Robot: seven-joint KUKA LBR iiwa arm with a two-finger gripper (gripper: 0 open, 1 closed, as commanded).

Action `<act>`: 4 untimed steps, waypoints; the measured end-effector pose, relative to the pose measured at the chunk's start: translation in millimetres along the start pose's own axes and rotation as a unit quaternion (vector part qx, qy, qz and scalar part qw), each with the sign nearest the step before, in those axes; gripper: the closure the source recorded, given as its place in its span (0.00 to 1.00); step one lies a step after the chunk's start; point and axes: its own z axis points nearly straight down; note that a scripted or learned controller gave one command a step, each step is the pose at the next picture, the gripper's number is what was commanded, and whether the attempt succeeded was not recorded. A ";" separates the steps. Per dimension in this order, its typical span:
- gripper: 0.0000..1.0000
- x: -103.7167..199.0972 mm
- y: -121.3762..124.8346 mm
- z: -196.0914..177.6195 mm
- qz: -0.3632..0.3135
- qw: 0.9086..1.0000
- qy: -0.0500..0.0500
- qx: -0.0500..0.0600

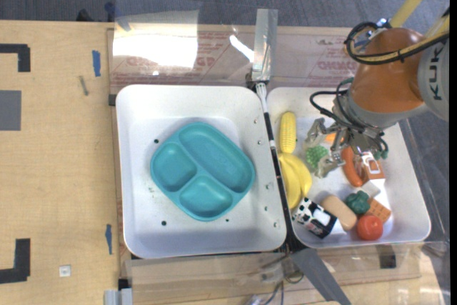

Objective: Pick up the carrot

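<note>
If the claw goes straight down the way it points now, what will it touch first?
Probably the carrot, which lies just under the claw in the right bin. The broccoli sits close beside it, and depth is hard to judge from above.

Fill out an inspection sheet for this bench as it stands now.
Surface: two shallow white bins, left bin and right bin, side by side on a wooden bench.
Job's things: orange carrot in the right bin, directly under the gripper.
Clutter: teal divided plastic plate in the left bin; yellow corn cob, yellow banana, green broccoli piece, red tomato and other toy foods in the right bin.
Grippers: over the carrot; jaws' state unclear.
Cables: black cables looped above the orange wrist band.
Surroundings: clear plastic panel behind the bins; grey floor.
</note>
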 end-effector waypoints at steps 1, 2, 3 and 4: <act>1.00 -12.4 45.5 -87.9 0.116 0.993 0.001 0.000; 1.00 58.7 25.8 -248.3 0.147 0.989 -0.001 0.002; 0.00 59.4 27.2 -242.8 0.146 0.989 0.004 0.001; 0.00 42.2 -16.8 -87.9 0.216 0.976 0.012 -0.001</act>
